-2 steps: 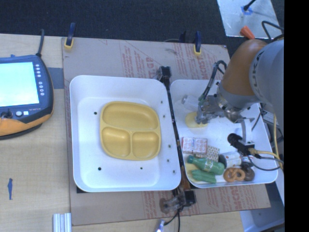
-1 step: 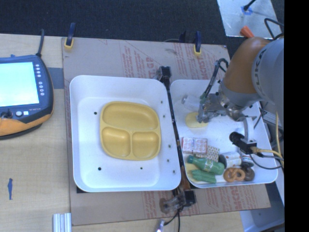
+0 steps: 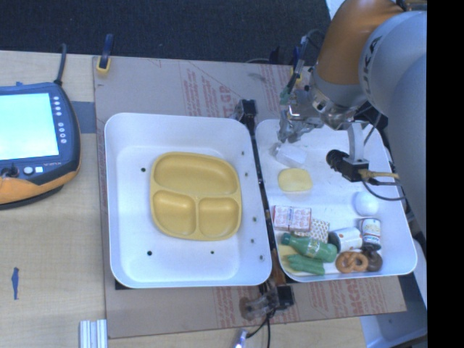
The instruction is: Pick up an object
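Overhead | end effector over right bin (far-left corner) | finger state: cannot tell, blurred | clear object beneath, indistinct

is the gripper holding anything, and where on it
Cannot be told: the gripper hangs over a clear piece in the right bin, with no grip visible.

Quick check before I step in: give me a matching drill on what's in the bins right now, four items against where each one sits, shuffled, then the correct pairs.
Items:
1. yellow divided tray
2. pale yellow round piece
3. green bottle
4. pretzel

Places:
A. right bin, near edge, right of the green bottle
B. middle of the left bin
C. right bin, just below the gripper
D. right bin, near edge, below the small printed packets

Pairs: 1-B, 2-C, 3-D, 4-A
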You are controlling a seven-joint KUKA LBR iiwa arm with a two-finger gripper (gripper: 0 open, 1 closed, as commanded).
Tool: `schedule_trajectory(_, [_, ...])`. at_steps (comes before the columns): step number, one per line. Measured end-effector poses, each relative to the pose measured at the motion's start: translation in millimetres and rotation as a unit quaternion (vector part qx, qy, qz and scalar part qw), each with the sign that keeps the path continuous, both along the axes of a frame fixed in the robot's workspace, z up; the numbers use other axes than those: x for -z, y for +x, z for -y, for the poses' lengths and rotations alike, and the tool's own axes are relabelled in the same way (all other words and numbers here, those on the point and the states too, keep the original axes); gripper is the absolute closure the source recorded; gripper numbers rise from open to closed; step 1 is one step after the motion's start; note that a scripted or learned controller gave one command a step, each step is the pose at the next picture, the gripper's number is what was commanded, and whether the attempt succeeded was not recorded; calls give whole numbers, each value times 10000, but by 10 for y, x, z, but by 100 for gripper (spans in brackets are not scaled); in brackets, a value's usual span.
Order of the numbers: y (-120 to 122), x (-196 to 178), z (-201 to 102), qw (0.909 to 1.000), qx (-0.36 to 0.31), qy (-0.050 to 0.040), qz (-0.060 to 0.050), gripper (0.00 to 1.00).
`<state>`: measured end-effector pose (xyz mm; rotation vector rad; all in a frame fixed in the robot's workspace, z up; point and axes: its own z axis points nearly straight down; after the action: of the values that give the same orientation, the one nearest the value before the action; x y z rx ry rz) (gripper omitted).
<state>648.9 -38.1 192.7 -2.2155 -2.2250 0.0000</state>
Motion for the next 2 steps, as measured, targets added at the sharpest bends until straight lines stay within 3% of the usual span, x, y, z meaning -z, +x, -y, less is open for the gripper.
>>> schedule_trajectory(1, [-375,-609,479,10000,12,-6,1,100])
schedule_trajectory(2, [-350,507,682,10000,1,-8,-24,100])
